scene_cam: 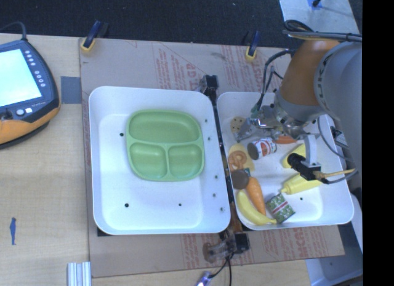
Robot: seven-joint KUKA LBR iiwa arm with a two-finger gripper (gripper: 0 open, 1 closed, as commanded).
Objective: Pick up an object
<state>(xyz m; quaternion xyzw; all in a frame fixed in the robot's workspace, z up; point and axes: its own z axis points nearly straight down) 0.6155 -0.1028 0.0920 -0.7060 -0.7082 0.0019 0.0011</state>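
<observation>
Over the right bin (335, 214) the arm (314, 82) hangs low, its pincer (266, 125) down among the toys near the far left of that bin; whether it is wide or narrow I cannot tell, since the wrist and cables hide it from above, and nothing shows as held

Nearest the pincer lies a small can (261, 149), on its side, brown end toward the left bin (104, 174) and a white and red label round it. It looks like light, hollow plastic: stiff, smooth, and apt to roll or squirt out if pinched on the curve off centre. My judgement is to take it across the middle of the barrel, square to its axis, or end to end if the opening allows

Nearer the camera lie a carrot (255, 195) and, touching it, a banana (253, 212); both look stiff and light, the carrot tapered and so likely to slip toward its tip. A green box (281, 208) sits just beside them, flat-sided and probably the easiest hold. A yellow bottle (300, 185) lies further right

A green tray (165, 144) rests in the left bin, well apart from the pincer, on the counter (43, 205)
</observation>
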